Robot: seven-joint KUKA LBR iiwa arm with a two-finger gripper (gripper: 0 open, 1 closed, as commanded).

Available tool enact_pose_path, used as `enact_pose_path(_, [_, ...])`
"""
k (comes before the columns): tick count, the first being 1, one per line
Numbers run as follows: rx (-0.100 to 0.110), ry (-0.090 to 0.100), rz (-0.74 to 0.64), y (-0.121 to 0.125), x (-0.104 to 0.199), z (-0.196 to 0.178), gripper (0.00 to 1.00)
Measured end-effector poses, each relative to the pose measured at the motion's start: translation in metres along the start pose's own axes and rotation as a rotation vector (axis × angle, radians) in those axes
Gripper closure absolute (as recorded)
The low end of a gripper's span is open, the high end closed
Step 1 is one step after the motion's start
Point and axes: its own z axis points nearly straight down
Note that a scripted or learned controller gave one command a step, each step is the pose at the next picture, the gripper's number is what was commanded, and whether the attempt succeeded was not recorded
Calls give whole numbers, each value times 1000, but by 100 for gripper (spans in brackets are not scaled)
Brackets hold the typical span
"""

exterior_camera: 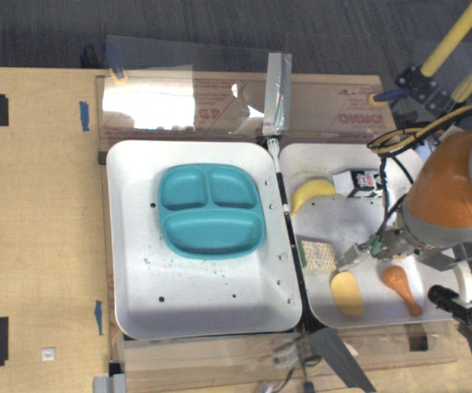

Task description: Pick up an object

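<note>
The gripper [357, 255] hangs low in the right bin [328, 313] (finger state: cannot tell), beside a patterned packet [318, 256], above a yellow block [347, 291] and an orange carrot-shaped toy [401, 285].

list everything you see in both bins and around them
shallow white bins: 2, white, side by side on the bench
divided plastic plate: 1, teal, middle of left bin
rounded yellow object: 1, yellow, right bin, far left part
oblong yellow-orange object: 1, right bin, near edge
carrot-shaped orange object: 1, orange, right bin, near right
small patterned packet: 1, pale, right bin by the divider
black-and-white card: 1, right bin, far side
arm: 1, grey with orange band, over right bin
gripper: 1, low over right bin centre
</note>
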Motion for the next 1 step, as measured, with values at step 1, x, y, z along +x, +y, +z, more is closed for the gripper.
enact_pose_path(1, [2, 1, -213, 58, -70, 2, 0])
